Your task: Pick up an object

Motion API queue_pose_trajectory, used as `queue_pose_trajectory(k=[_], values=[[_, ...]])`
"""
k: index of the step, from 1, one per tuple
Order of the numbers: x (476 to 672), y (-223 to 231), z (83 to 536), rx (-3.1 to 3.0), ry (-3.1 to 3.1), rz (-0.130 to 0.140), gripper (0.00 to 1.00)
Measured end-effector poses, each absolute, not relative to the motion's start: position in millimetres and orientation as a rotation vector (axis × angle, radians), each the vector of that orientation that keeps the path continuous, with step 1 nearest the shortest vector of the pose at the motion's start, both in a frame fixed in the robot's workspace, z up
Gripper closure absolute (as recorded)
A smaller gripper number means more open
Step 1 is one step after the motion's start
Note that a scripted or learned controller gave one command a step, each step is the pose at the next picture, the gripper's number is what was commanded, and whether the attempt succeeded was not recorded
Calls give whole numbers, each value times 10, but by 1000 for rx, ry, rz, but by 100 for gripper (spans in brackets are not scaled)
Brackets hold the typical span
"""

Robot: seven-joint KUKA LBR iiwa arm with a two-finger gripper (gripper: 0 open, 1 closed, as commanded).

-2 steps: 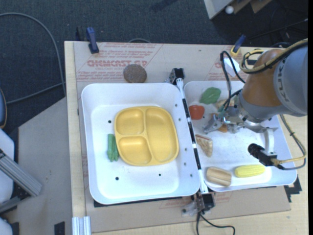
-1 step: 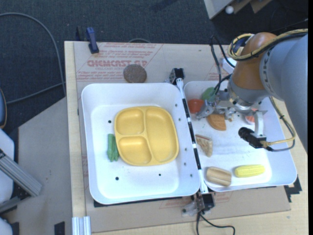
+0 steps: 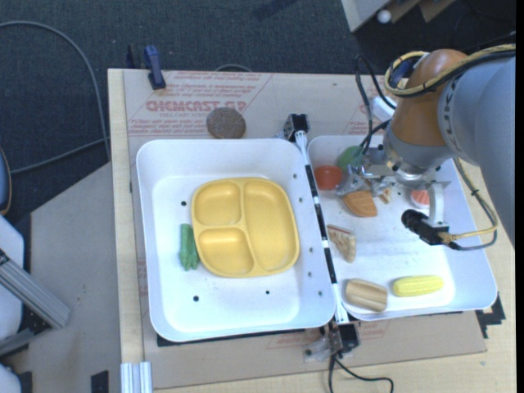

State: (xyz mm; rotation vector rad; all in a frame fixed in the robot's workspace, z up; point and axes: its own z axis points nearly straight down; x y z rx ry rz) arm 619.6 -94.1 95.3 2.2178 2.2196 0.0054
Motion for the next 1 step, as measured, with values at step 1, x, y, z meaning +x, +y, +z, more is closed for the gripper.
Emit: queue_pose_trajectory(k=[1], values=[[6160,-279,1970,2219,2223,3,100]])
